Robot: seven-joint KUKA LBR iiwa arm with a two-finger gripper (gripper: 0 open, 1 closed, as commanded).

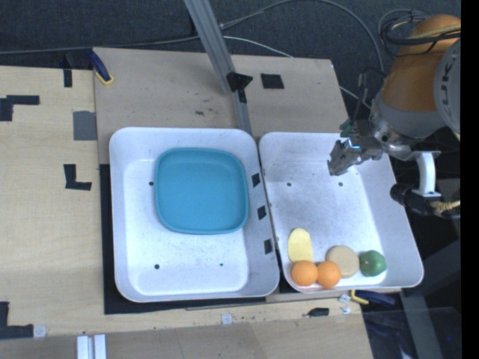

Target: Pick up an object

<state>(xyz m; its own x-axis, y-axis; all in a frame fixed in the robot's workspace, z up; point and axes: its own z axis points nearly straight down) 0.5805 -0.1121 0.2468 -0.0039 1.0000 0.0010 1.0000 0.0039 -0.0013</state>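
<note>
Overhead slanted view of a bench [45, 200] bearing two shallow white bins side by side. Writing: part of dark lettering shows on the arm's [419, 73] orange band at the right edge, cut off and not readable; no other labels can be read.

Left bin [127, 200]: holds one blue plate [200, 190], square with rounded corners, lying flat toward the bin's far half. Right bin [352, 208]: five small items are clustered along its near edge. A yellow piece [300, 244] lies just behind two orange balls [304, 273] and [328, 274], which touch each other. A beige round piece [343, 258] sits just right of them, and a green ball [372, 262] lies beside it, nearest the right corner.

Gripper [340, 164]: hangs over the far part of the right bin, well apart from the cluster, with nothing between its fingers; whether they are spread or closed cannot be told.

Surroundings: pale wooden bench with black tape marks, a brown board beneath the bins, a grey metal bar [217, 51] slanting down from the top, cables on dark carpet [75, 6] behind.
</note>
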